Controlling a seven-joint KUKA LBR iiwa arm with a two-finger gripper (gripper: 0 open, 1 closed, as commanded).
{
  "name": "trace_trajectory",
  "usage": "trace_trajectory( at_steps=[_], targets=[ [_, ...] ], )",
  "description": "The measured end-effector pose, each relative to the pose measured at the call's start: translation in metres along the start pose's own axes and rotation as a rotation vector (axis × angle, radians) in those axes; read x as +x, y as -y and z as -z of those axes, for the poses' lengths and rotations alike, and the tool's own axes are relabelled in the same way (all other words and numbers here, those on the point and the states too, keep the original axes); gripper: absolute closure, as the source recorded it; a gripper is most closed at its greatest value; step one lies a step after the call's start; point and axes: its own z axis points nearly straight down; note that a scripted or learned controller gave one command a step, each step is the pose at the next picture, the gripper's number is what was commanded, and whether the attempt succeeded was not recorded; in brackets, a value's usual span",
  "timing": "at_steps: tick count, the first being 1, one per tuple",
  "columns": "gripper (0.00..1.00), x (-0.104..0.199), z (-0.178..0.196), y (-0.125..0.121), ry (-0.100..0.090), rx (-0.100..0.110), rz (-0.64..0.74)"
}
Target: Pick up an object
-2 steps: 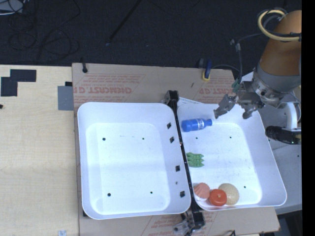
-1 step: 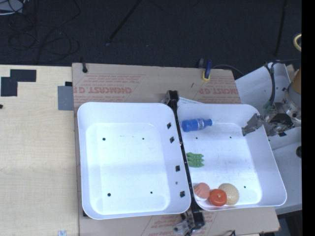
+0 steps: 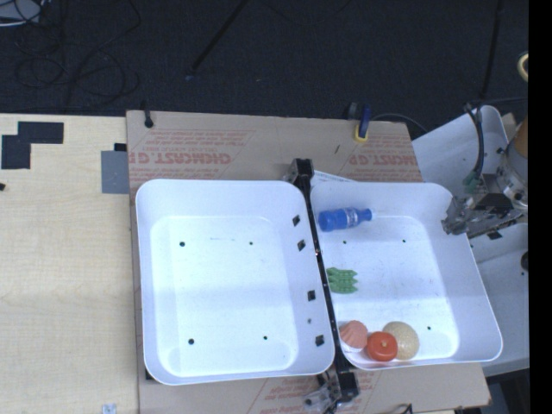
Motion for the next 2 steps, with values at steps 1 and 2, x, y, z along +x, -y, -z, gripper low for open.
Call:
trace_trajectory(
  at_steps=[1,2],
  targets=[
    [1.00,-0.012,-0.001,0.024,0.000,0.001,0.003],
    [1.00,0.046,-0.027,0.066,-0.005,0.005,0.006]
  ],
)
